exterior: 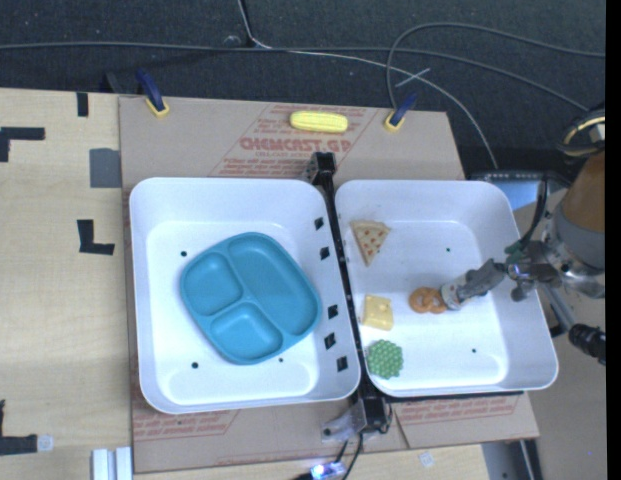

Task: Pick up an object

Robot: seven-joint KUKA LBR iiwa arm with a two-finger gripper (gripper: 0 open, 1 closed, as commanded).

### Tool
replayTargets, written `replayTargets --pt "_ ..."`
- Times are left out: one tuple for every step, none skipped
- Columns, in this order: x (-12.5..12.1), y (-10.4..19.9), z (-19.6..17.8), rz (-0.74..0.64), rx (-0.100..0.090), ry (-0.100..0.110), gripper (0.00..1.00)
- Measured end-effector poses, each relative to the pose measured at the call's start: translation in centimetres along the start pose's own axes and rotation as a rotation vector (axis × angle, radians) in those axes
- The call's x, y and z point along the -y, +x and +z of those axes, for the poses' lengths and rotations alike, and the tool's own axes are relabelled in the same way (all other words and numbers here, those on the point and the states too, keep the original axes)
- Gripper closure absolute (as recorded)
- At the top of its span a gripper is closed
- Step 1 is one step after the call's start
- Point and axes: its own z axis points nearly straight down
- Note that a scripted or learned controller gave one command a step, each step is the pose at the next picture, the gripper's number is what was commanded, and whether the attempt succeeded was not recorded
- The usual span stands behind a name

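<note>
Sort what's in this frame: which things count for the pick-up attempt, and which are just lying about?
In play:
gripper, low in the right bin
small brown pretzel-like piece by its tip
triangular cracker
yellow cheese-like wedge
green round piece

Lying about:
blue divided plate in the left bin
yellow corn-like toy on the cardboard behind the bins

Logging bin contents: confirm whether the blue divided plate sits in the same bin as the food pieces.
No. The blue divided plate lies alone in the left bin, while the cracker and cheese lie in the right bin.
</note>
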Motion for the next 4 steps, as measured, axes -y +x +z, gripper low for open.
replayTargets --pt "-0.3 0.0 -0.8 -0.005 0.004 -0.013 0.0" --pt "-0.1 -0.2 5.6 -0.004 0.002 -0.008 0.0" --pt "-0.2 -0.2 10.4 -0.005 0.006 -0.015 0.0" --pt "-0.3 -0.3 9.0 -0.005 0.008 -0.019 1.0"
